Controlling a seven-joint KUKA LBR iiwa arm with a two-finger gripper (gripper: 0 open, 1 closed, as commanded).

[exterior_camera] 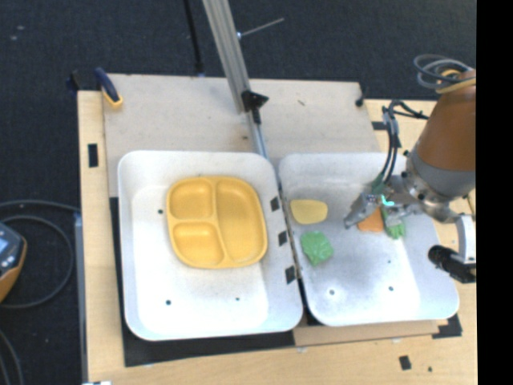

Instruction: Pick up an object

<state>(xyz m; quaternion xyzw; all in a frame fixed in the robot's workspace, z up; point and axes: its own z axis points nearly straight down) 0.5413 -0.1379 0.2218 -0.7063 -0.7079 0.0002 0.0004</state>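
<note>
1. The end effector (375, 212) is seen low over the right bin (353, 299), near that bin's right edge.
2. An orange object (371, 224) and a small green piece (395, 230) lie at the fingertips; whether either is gripped, or how far the fingers are parted, cannot be told.
3. A pale yellow flat object (309, 211) lies near the right bin's left edge, with a green crumpled object (317, 248) just below it.
4. A yellow divided plate (216, 220) is set in the left bin (152, 303).

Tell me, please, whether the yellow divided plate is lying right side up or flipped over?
Right side up: the yellow divided plate shows its three hollow compartments facing the camera, lying flat in the left bin.
</note>
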